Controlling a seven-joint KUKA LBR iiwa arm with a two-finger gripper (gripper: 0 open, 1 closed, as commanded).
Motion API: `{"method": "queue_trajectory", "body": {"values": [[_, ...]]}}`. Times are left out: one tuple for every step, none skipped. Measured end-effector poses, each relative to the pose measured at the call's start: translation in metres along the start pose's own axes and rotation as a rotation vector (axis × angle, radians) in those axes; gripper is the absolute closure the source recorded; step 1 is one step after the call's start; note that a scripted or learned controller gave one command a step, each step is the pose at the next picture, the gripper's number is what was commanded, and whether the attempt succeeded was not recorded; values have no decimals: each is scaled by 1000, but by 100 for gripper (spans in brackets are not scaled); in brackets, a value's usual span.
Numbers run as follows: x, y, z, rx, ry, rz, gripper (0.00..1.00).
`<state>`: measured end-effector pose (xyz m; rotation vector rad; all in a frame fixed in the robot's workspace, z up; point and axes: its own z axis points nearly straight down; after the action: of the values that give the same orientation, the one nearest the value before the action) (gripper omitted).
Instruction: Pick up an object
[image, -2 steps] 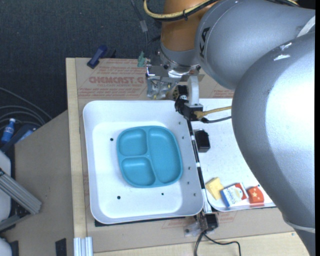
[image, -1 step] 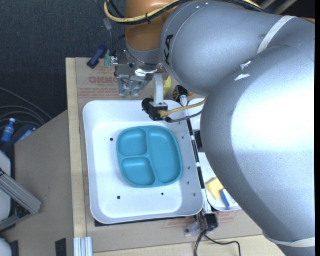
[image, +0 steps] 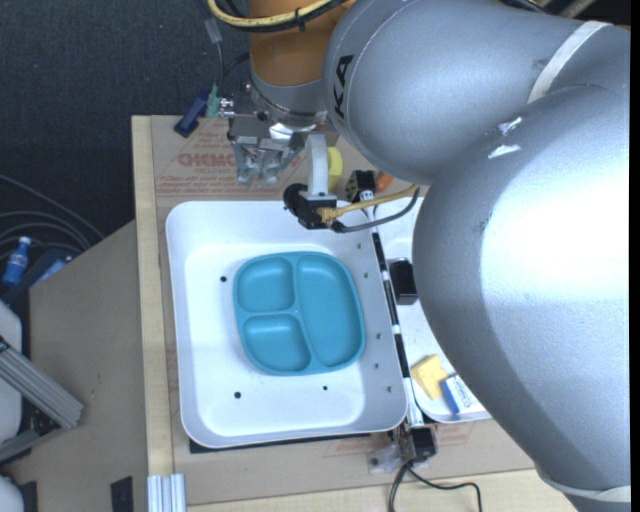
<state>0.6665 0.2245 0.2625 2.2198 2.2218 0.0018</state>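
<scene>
A blue three-compartment plate (image: 298, 312) lies flat in the middle of the left bin (image: 200, 300). My gripper (image: 262, 162) hangs under the orange band, above the brown board just beyond that bin's far rim, clear of the plate. In the right bin (image: 425, 405), near its front corner, a yellow block (image: 428, 375) lies next to a blue and white item (image: 458, 395). The grey arm hides most of the right bin. Small yellow and orange things (image: 350, 180) peek out beside the wrist at the far side.
A black cable and a white bracket (image: 318, 190) hang from the wrist over the left bin's far rim. A small black piece (image: 402, 280) sits on the divider between the bins. Cables lie on the dark floor at left.
</scene>
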Motion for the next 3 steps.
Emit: {"method": "queue_trajectory", "body": {"values": [[0,-1,48,6,-1,0,100],[0,-60,23,4,0,0,100],[0,-62,40,5,-1,1,100]]}}
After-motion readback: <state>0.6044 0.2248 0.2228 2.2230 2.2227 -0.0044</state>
